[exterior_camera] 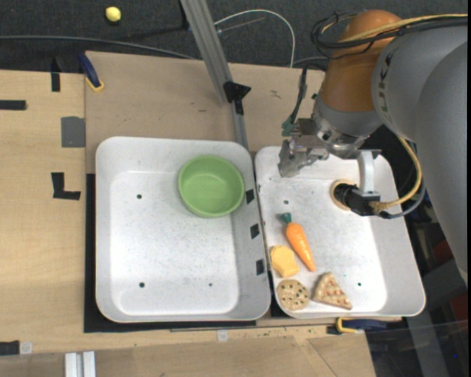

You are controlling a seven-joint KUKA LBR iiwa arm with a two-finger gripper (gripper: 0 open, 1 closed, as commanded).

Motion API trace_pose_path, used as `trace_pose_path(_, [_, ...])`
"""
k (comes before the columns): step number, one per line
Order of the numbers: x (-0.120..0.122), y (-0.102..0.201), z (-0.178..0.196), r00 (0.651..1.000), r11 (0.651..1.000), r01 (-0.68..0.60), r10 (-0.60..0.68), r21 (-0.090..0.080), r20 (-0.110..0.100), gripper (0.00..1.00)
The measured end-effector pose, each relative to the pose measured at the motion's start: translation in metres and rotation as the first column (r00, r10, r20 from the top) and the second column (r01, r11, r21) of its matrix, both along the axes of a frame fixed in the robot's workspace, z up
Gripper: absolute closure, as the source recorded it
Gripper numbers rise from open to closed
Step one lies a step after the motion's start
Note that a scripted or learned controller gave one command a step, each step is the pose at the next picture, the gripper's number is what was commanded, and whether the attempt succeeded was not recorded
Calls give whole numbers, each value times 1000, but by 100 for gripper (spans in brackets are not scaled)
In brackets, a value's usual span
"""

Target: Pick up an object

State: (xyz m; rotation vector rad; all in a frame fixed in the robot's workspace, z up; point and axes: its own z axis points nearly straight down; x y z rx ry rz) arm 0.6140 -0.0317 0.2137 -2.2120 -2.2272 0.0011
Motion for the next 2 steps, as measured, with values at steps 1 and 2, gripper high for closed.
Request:
trace_pose_path(1, [-7, 54, -6, 1000, 1000, 0, 0, 0, 0, 100])
trace_pose_path(2, [-11, 112, 8, 1000, 1000, -1, 1, 1, 2, 100])
